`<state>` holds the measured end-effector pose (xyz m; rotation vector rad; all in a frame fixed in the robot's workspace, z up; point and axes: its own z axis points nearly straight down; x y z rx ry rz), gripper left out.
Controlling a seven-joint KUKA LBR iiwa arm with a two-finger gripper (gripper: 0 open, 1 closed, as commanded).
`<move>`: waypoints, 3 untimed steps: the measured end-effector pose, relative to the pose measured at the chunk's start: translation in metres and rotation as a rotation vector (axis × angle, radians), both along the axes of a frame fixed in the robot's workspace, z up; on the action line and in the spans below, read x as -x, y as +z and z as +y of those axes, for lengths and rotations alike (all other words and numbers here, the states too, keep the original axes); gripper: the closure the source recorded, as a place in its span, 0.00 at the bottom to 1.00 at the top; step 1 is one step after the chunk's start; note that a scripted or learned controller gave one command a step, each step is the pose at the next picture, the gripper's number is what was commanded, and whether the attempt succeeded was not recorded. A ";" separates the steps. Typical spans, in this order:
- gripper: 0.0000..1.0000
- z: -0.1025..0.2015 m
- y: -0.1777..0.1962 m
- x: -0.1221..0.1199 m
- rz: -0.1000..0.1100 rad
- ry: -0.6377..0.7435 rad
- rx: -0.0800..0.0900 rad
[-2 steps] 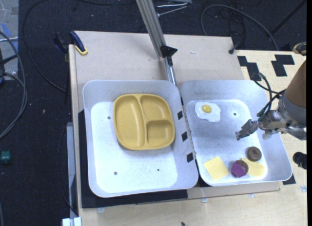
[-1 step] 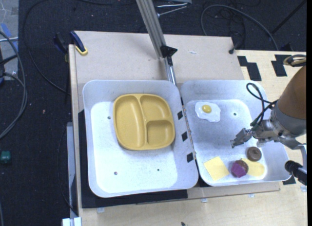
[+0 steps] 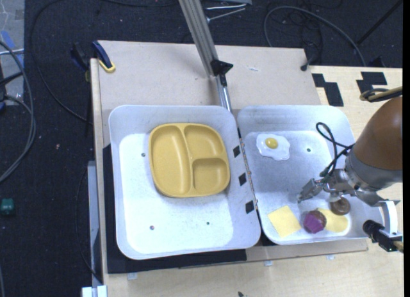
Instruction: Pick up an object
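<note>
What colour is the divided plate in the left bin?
Mustard yellow all over; the divided plate shows plainly in the camera view.

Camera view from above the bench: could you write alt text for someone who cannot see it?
A grey robot arm reaches from the right into the right bin, its gripper low near a purple toy, a yellow slice and a fried egg. The left bin holds a yellow divided plate.

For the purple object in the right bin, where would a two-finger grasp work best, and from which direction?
Grip the purple object across its rounded middle, coming straight down from above. It looks small and roundish, with a yellow slice close on one side and another yellow piece on the other, so fingers probably fit best on its near and far sides.
</note>
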<state>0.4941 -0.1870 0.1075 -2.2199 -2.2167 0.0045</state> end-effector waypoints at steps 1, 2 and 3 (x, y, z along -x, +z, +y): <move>0.00 0.000 -0.014 -0.001 -0.007 0.001 0.002; 1.00 -0.001 -0.002 -0.002 -0.012 0.000 0.005; 1.00 -0.002 0.061 -0.005 -0.011 0.004 0.004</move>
